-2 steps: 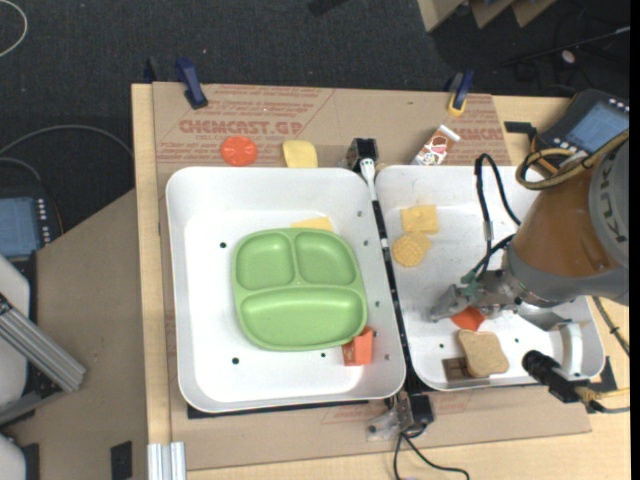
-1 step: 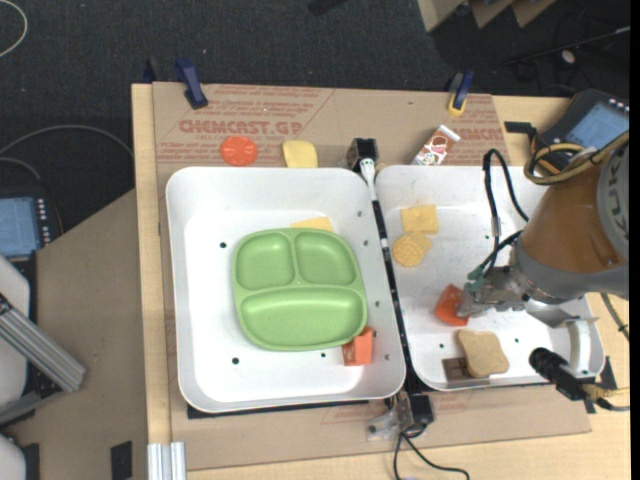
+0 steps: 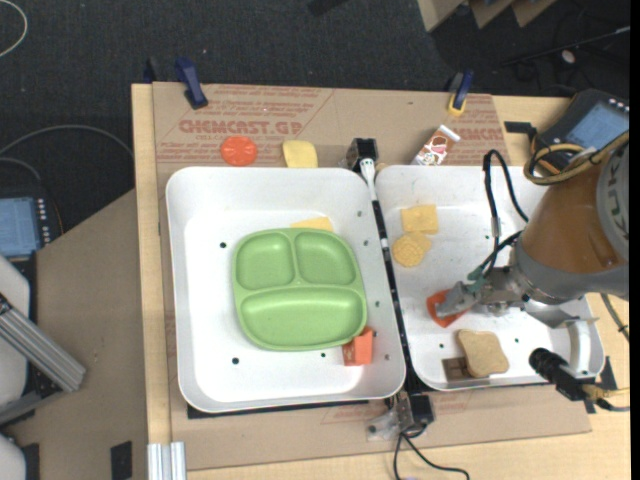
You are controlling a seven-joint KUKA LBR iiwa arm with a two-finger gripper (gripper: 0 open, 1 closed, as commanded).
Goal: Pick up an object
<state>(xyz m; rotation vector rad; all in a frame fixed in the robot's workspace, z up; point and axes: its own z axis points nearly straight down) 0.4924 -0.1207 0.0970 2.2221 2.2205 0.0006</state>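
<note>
Where the jaws (image 3: 458, 301) reach, a small orange-red piece (image 3: 441, 309) lies.

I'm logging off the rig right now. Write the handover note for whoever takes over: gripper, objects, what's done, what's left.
Gripper: low in the right bin, at an orange-red piece; grasp not confirmable.
Right bin also holds a yellow square, a round cracker and a toast piece.
Left bin: green divided plate, orange block at its corner.
Done: nothing lifted. Left: secure one object and raise it.
</note>
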